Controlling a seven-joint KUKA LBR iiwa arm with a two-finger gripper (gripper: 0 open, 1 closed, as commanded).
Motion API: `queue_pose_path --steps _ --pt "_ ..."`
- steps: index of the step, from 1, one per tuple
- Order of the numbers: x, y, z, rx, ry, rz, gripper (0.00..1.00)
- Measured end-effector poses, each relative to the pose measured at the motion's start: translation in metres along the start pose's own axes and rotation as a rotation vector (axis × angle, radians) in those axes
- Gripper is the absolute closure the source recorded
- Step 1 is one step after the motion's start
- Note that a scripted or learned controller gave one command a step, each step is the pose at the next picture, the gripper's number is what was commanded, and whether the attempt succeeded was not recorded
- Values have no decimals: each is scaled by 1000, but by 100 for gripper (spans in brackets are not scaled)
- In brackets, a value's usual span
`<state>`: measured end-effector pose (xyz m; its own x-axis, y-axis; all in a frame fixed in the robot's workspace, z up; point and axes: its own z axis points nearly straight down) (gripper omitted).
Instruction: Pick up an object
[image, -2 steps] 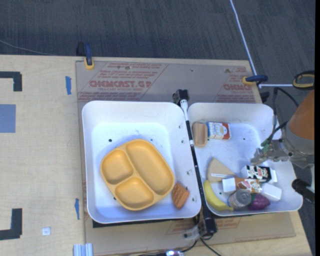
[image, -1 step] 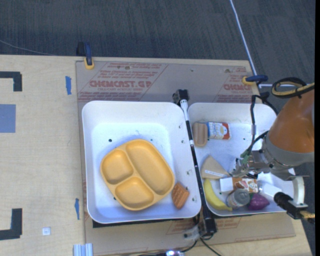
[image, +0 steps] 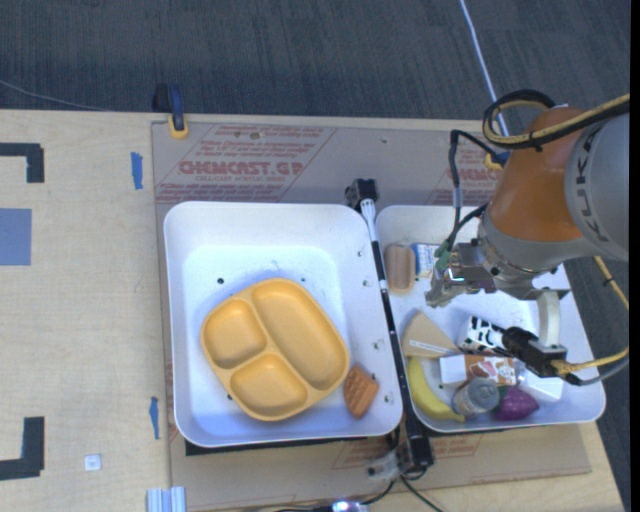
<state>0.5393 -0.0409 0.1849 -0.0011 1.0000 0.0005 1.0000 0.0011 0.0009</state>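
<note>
While the left bin (image: 190, 300) has a yellow divided plate (image: 272, 347) and pastry (image: 361, 391), pickable clutter (banana (image: 424, 392), wedge (image: 432, 337), purple fruit (image: 518, 404)) crowds the right bin (image: 590, 400). Fingers (image: 442, 290) hover above, state unclear; tight packing risks a glancing, failed grasp.

A single camera is fixed above the bench (image: 80, 330) and looks down at a slant, far enough off to take in both white bins whole. The left bin (image: 190, 300) sits just left of frame centre; the right bin (image: 585, 400) lies toward 4 o'clock, close to the frame's right side. Dark floor (image: 300, 50) runs across the 12 o'clock edge, so the view tips away toward the bench's far side. The arm (image: 545, 190) enters from 3 o'clock.
</note>
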Motion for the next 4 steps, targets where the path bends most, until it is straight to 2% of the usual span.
queue_pose_path --steps 1,2,3,4 --pt "-28 -59 -132 -2 -1 1 100" --pt "-25 -60 -45 2 0 2 100" --pt "1 -52 0 3 0 1 100" --pt "60 -59 0 2 1 0 100"
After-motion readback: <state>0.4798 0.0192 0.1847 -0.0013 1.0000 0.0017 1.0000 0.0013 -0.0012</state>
